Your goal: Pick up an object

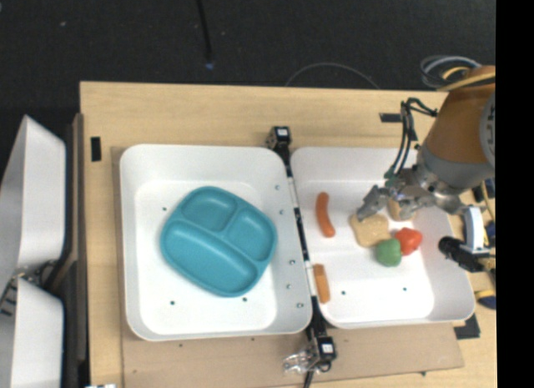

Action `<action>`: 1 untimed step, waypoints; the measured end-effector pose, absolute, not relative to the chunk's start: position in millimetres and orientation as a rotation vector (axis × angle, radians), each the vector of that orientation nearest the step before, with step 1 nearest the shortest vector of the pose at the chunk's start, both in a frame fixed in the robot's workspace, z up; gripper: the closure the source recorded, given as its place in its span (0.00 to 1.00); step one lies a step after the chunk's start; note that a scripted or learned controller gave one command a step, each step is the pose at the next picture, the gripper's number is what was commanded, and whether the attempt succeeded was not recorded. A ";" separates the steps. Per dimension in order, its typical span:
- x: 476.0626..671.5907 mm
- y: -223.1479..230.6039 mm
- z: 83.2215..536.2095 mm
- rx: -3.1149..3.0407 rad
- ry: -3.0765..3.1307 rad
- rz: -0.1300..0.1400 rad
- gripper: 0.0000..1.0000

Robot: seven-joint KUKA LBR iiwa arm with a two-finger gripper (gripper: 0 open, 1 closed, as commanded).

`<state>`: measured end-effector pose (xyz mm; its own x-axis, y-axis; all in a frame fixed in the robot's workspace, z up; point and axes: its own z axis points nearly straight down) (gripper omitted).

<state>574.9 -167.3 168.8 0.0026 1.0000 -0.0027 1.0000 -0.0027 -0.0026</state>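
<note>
The right bin (350,311) holds an orange sausage (324,214), a small orange block (320,282) by its left wall, a tan bread-like piece (370,230), a green ball (387,252) and a red piece (409,239). My gripper (390,201) hangs low over the right bin, just above and touching the upper edge of the tan piece. Its fingers (370,205) look spread apart, and I see nothing between them.
In the left bin (150,311) lies a teal divided plate (219,239). A metal latch (279,137) sits at the top of the divider between the bins. The arm's orange band (460,123) and cables (407,132) stand over the right bin's far right side.
</note>
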 end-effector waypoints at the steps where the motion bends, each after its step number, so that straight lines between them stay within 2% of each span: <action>1: 574.3 -164.0 125.5 2.226 2.217 -0.005 0.00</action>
